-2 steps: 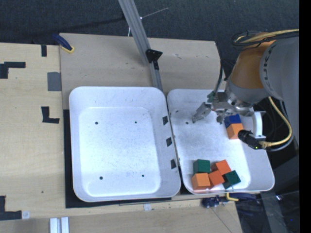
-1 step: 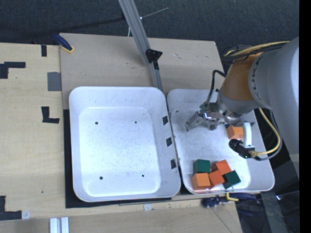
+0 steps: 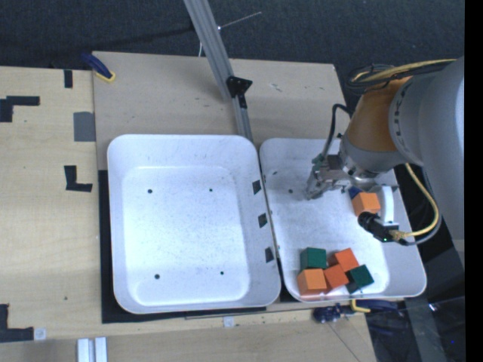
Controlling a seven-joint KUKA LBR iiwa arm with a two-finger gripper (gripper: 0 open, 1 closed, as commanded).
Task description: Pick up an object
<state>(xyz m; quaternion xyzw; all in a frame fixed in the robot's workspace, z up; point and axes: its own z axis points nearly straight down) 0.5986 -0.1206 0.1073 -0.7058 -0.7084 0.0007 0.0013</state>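
A cluster of orange and green blocks [image 3: 330,269] lies at the near end of the right bin [image 3: 294,225], and one more orange block [image 3: 367,202] sits just beside the arm's wrist. The gripper [image 3: 318,185] hangs over the bin's middle; whether its fingers are apart cannot be told. The left bin [image 3: 121,202] adjoins on the tabletop [image 3: 45,240].
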